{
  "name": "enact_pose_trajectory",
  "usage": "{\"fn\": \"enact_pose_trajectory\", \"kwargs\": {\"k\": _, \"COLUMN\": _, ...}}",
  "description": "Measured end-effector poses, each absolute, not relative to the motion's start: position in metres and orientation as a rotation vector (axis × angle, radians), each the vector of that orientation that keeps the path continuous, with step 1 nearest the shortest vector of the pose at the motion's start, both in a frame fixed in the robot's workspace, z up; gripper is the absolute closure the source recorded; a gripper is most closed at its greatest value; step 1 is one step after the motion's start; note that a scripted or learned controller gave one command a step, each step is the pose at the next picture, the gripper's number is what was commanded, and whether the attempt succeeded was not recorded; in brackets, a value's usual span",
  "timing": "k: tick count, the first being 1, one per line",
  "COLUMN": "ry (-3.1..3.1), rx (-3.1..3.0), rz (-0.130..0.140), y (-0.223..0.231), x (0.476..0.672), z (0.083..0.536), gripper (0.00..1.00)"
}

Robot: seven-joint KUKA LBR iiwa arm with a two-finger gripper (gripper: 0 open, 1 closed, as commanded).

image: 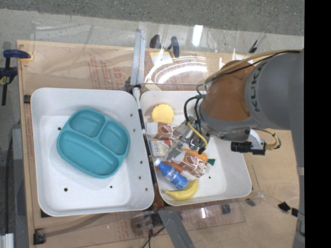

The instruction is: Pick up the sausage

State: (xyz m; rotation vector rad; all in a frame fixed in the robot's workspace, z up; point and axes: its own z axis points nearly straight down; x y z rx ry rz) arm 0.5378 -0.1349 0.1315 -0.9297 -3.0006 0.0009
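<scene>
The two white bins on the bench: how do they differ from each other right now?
The left shallow white bin carries a single teal divided plate; the right shallow white bin carries a jumble of small things, among them a yellow banana, a blue bottle and a round yellow piece. The grey arm's gripper is over the right bin, not the left. Both are shallow, white and side by side.
</scene>
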Motion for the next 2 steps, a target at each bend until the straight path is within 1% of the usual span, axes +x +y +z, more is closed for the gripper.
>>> {"fn": "enact_pose_trajectory", "kwargs": {"k": 1, "ry": -3.027, "rx": -0.843, "rz": 0.001, "y": -0.162, "x": 0.498, "z": 0.087, "gripper": 0.0}}
{"fn": "enact_pose_trajectory", "kwargs": {"k": 2, "ry": -2.867, "rx": -1.279, "rz": 0.0, "y": -0.125, "x": 0.502, "z": 0.087, "gripper": 0.0}}
